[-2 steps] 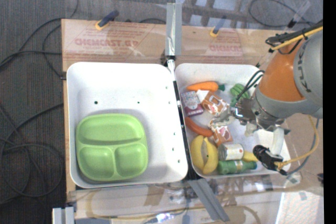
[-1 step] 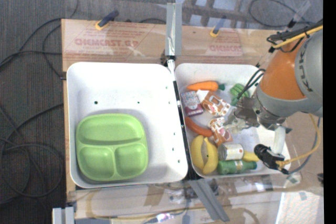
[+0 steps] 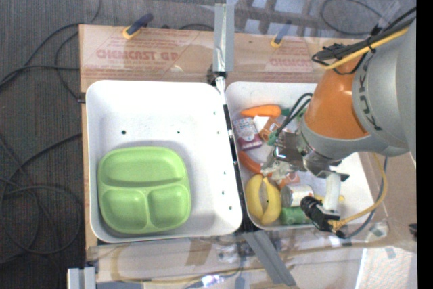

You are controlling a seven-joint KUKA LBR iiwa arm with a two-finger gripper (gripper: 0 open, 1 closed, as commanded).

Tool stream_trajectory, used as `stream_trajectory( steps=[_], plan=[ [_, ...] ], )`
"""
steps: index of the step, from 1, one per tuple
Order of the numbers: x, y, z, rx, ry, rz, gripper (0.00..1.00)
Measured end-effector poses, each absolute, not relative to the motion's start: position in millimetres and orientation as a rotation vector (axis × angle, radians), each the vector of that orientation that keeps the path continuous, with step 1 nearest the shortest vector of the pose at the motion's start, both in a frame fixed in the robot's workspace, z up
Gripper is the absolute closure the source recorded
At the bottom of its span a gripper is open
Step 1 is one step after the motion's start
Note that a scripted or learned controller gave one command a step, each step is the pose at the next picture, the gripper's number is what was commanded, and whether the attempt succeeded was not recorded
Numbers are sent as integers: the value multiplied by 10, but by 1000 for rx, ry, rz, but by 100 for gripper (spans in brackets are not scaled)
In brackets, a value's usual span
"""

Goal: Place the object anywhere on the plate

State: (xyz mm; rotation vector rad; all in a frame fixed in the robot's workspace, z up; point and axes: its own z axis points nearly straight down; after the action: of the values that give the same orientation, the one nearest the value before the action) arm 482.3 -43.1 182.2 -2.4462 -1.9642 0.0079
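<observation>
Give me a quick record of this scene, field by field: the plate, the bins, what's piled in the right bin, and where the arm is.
plate: green divided plate, front of left bin, nothing on it
right bin: carrot, banana, small packet, other items
arm: grey and orange arm, low over right bin
gripper: gripper among the items, above the banana
task status: no object on plate yet

Glossy green plastic plate (image 3: 143, 190), smooth white bins (image 3: 155, 99).

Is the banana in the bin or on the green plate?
In the bin. The banana lies in the right bin, while the green plate sits in the left bin.
</observation>
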Motion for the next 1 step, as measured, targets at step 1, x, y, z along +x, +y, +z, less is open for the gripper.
stream_trajectory(
  steps=[1],
  plan=[
    [5201, 292, 1821, -2319, -2115, 7, 100]
  ],
)
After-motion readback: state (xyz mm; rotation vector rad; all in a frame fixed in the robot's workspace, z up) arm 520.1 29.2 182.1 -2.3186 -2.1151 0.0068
